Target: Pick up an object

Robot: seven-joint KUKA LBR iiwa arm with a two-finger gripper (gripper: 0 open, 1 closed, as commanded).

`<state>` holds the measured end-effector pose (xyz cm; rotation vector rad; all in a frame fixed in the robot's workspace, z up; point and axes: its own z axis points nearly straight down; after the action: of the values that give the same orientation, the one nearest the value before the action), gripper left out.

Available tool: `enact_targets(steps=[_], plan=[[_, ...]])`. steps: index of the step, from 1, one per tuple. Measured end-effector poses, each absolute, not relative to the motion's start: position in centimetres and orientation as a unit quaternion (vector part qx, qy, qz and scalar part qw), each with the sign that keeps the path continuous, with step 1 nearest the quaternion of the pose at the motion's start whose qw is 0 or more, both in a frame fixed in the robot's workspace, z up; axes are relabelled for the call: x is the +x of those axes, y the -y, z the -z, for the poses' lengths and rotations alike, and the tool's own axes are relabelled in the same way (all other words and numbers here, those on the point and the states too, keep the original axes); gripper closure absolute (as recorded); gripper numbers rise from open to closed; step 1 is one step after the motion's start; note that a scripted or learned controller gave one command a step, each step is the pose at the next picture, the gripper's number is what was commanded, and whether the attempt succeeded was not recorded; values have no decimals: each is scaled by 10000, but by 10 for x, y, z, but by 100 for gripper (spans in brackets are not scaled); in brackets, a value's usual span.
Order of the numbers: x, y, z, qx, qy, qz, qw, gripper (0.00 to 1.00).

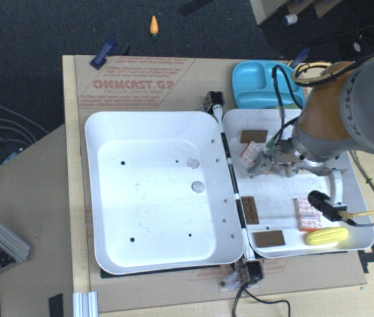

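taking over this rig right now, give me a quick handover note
Gripper: low in the right bin, at the red-and-white packet; grip unclear.
Things: the right bin also holds three brown tiles, a pink packet and a yellow corn toy. The left bin holds two small grey discs.
Done: nothing visibly lifted.
Left: pick up one object, probably the red-and-white packet, since it is nearest.

The grey arm reached in from the right, orange band above the wrist, and the claw pointed down and to the left.
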<state>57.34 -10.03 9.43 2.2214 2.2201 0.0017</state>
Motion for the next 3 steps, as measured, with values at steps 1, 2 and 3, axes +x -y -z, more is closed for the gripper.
enact_targets(steps=[1, 2, 3], plan=[[611, 103, -85, 7070, -7073, -1, 0, 0], [612, 103, -95, 7068, -7075, -5, 7, 100], [578, 24, -185, 7065, -7077, -6, -1, 100]])
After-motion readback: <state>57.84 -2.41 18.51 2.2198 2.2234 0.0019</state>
